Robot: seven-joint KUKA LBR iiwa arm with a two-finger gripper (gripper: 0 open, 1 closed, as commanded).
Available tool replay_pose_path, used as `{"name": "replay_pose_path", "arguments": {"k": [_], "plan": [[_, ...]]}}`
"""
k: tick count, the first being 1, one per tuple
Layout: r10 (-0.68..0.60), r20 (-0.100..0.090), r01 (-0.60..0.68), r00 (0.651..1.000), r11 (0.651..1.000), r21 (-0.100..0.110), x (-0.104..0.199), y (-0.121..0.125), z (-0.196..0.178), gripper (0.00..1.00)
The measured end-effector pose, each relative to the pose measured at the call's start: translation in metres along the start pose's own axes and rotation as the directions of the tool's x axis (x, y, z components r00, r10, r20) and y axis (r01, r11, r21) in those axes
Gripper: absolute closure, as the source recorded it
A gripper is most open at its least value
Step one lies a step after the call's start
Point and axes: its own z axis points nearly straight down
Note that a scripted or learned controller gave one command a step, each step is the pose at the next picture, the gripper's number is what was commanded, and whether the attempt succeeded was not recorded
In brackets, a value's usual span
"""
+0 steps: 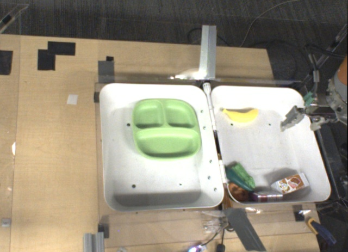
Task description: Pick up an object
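The right bin (272, 142) holds a yellow banana (241, 115) near its far left corner. Along its near edge lie a green crinkled item (241, 176), a brown round item (236, 191), a dark purple item (265, 195) and a red-and-white packet (290, 183). My gripper (304, 119) hovers over the right bin's far right corner, to the right of the banana and well apart from it. It is open with nothing between its fingers.
The left bin (117, 153) holds a green divided plate (166, 127). A metal post (209, 52) stands behind the seam between the bins. Bare white floor lies in the middle of the right bin.
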Motion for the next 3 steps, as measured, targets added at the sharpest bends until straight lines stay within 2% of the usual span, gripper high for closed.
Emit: {"name": "replay_pose_path", "arguments": {"k": [1,2,3], "plan": [[-0.194,0.000,0.194,0.981,0.981,-0.001,0.022,0.080,0.116,0.00],[-0.399,0.005,0.399,0.917,0.917,-0.009,0.061,0.089,0.169,0.00],[-0.507,0.002,0.507,0.862,0.862,-0.003,0.054,0.137,0.144,0.00]]}}
